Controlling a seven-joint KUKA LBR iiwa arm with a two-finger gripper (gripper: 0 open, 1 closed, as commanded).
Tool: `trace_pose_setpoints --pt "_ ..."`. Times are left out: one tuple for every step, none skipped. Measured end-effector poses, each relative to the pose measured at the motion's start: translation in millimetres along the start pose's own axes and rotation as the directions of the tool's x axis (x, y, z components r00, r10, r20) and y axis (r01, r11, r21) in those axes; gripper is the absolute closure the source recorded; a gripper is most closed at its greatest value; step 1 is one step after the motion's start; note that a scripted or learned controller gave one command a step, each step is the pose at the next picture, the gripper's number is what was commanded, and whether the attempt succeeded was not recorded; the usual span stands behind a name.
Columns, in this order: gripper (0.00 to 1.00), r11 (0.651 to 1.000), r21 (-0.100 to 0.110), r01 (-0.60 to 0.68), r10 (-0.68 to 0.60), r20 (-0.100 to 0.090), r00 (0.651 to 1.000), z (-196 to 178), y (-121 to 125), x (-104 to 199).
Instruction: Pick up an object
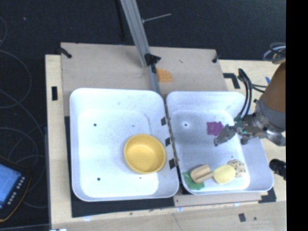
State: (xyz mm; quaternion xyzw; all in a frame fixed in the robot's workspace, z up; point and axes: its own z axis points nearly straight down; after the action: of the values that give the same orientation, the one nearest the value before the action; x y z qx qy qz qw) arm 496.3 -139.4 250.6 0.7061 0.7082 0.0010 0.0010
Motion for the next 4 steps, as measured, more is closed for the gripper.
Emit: trace_pose_setpoints --pt "0.00 1.000 0.000 -0.002 0.002 0.000 1.000 0.0 0.0 -0.3" --pt "0.00 1.000 0.007 -0.003 0.003 0.000 1.000 61.8 -5.3 -2.9" --pt "0.00 1.000 0.008 -0.004 0.004 0.000 1.000 124.3 -2.9 -2.5" --pt "0.00 1.000 0.003 -0.005 0.005 0.002 1.000 150.8 -2.8 -3.8"
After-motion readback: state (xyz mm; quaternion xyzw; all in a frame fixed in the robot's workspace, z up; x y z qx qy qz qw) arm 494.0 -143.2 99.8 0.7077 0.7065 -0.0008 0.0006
